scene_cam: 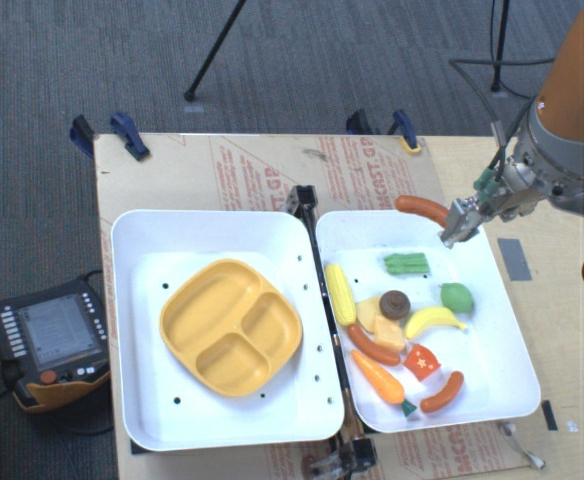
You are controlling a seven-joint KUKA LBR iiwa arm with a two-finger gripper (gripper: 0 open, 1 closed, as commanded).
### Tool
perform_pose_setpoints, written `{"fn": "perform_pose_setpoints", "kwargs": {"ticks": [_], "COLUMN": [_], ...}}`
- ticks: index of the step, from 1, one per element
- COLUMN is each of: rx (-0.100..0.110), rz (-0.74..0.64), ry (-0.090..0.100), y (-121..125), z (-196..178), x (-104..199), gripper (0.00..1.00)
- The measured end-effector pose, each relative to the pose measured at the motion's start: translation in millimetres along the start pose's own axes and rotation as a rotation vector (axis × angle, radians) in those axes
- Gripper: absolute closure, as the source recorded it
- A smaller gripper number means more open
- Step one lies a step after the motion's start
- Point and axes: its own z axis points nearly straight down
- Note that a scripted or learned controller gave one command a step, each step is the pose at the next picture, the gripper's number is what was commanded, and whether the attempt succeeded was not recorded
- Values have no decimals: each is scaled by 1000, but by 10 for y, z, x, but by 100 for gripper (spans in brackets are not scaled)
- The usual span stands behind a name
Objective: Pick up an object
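Note:
My gripper (456, 226) hangs over the back right part of the right bin (512, 368). An orange-red sausage (420, 207) sticks out to the left from its fingertips, across the bin's back rim, and its right end sits between the fingers. Loose in this bin lie a green bean pod (407, 264), a lime (457, 297), a banana (434, 320), a corn cob (340, 294), a brown disc (394, 304), a carrot (379, 377), a red pepper piece (422, 361) and two more sausages (372, 346) (443, 392).
The left bin (142, 258) holds a yellow divided plate (231, 325). Blue clamps (129, 134) (406, 128) grip the bench's back edge. A teach pendant (50, 341) lies off the bench to the left. Tripod legs (222, 38) stand behind.

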Motion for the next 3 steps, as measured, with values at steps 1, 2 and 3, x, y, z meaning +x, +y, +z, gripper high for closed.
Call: {"fn": "perform_pose_setpoints", "kwargs": {"ticks": [1, 2, 3], "rx": [-6, 1, -4], "rz": [134, 161, 155], "ry": [-4, -1, -5], "y": [-562, -642, -618], "z": [-1360, -1346, -1450], "x": [-319, -1010, -1004], "gripper": [100, 100, 100]}}
